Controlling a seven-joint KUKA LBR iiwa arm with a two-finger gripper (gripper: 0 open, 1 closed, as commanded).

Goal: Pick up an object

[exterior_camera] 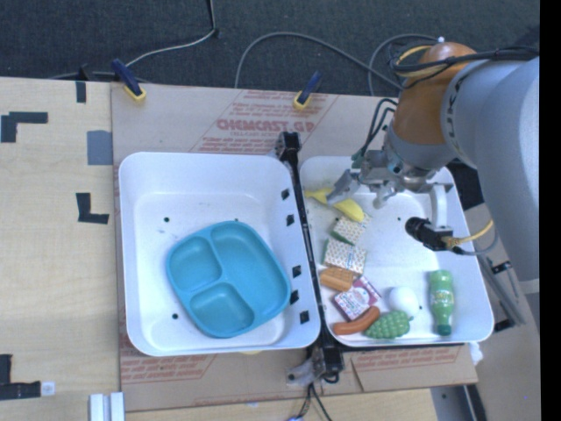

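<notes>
Arm (478, 103) comes in from the right, wrist over the far edge of the right bin (469, 327). Left bin (145, 178) carries just the blue divided tray (226, 276), sitting toward its near-right corner.

No object in hand yet. Candidates are all in the right bin: green bottle (441, 301) by the right wall; two cracker-like squares (345, 245) near the left wall; pink packet (355, 301) and orange piece (337, 278) below them; sausage (353, 324), green grape cluster (389, 324) and white egg-like ball (403, 299) along the near edge. Yellow banana-like piece (348, 209) lies at the far-left corner — closest thing to the tool.

Risks, my read:
- Near-edge items are packed touching; a descent there likely pinches two or knocks one aside.
- Yellow piece sits close to the divider wall, so one finger could land on the rim and stall the close.
- Bottle is round and lying flat — may roll out of a pinch.

Gripper (379, 185) hovers just above and right of the yellow piece. Fingers (344, 185) look spread apart, nothing between them, no clear contact with any item.
</notes>
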